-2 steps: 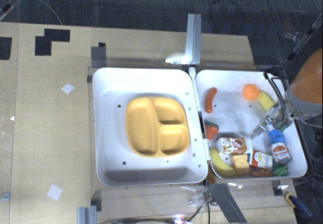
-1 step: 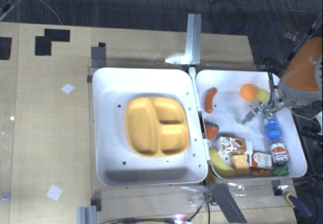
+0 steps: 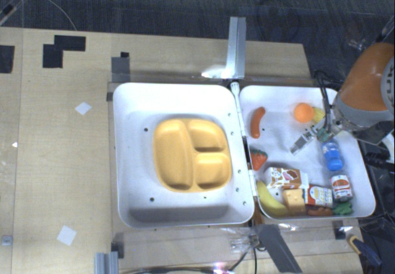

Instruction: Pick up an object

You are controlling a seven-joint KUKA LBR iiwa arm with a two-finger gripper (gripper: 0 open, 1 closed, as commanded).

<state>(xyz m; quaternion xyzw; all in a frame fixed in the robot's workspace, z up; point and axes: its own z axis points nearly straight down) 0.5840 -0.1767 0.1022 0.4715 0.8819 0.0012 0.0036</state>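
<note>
**Pale wooden tabletop, two bins, end effector low in the right one**

Pale wood-grain tabletop [image 3: 55,161] against dark carpet, bearing two shallow white plastic bins set edge to edge, presumably so that goods can be carried from one to the other. Taking the yellow divided plastic tray [image 3: 190,154] as landmark: lying flat in the middle of the left white bin [image 3: 129,143], three compartments up, nothing in them.

Right of the tray, past the shared rim, the right white bin [image 3: 271,97] with all the loose goods. Nearest the tray, a red-orange toy sausage [image 3: 257,121] and, below it, a small red strawberry-like toy [image 3: 258,159]. Further right and lower, a yellow banana [image 3: 269,199], a small printed carton [image 3: 284,176], a tan block [image 3: 294,199], a red-and-white packet [image 3: 320,195], a small labelled can [image 3: 341,186], something green [image 3: 343,208] at the bin's corner. Higher and far right of the tray, an orange ball-shaped fruit [image 3: 302,112] and a blue plastic bottle [image 3: 332,157].

Silver two-finger end effector [image 3: 303,141] reaching in from the far right under the orange-banded wrist, slanted down toward bare bin floor between the sausage and the blue bottle. Nothing visibly between the fingers; how far apart they stand, impossible to tell at this size. Likely still choosing or approaching a target, with the orange fruit and blue bottle closest.
</note>
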